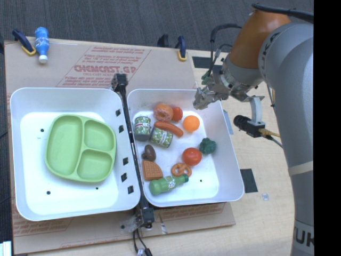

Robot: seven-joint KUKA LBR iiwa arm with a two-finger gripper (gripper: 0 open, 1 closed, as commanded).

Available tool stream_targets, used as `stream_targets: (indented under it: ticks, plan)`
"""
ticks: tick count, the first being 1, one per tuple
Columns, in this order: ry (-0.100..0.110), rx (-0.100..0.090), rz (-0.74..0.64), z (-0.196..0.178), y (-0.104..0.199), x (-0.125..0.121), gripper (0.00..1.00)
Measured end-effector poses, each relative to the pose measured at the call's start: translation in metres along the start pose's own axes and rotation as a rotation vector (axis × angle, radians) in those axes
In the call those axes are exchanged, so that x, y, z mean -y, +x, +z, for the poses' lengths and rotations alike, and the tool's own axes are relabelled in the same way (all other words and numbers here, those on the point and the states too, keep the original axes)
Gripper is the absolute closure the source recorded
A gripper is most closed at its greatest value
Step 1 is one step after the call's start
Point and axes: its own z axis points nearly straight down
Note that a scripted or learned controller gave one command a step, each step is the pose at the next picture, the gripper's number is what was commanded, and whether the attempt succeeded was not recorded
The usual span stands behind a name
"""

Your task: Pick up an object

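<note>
The toys lie bunched in the right bin [229, 164], toward its middle and left side. An orange ball [191, 123] sits nearest the gripper [204, 99], just below and left of it, apart from it. Beside the ball lie a red sausage [171, 128], a small red piece [177, 113] and a peach-coloured round fruit [163, 111]. Two green-labelled cans [141, 127] [161, 137] lie further left, the first close to the bin's left wall. Lower down come a brown oval piece [149, 152], a waffle-like wedge [152, 170], a pretzel [180, 169], a tomato [192, 156], a broccoli floret [207, 146] and a green bottle [168, 184] lying on its side near the front wall.

The gripper hangs over the bin's upper right corner, at the rim, with nothing seen between its tips (whether it is spread or pressed together I cannot tell at this slant). The grey arm [287, 57] fills the bench's right side behind it.

Bare white floor shows along the bin's right wall and in its lower right corner, below the broccoli. The things at the top are packed closely, touching or nearly so.

The left bin [21, 159] holds a green divided tray [81, 148], with bare floor all round it. On the cardboard [106, 65] behind the bins, a blue bottle [41, 44] lies at the far left corner.
</note>
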Motion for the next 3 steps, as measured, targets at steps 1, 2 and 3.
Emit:
stream_targets:
  ticks: [1, 2, 3]
  plan:
    - [-0.004, 0.0, 0.0, -0.006, -0.015, -0.013, 1.0]
    - [-0.001, -0.001, -0.002, -0.001, 0.006, -0.017, 1.0]
    - [0.0, -0.001, 0.0, -0.003, 0.009, -0.01, 1.0]
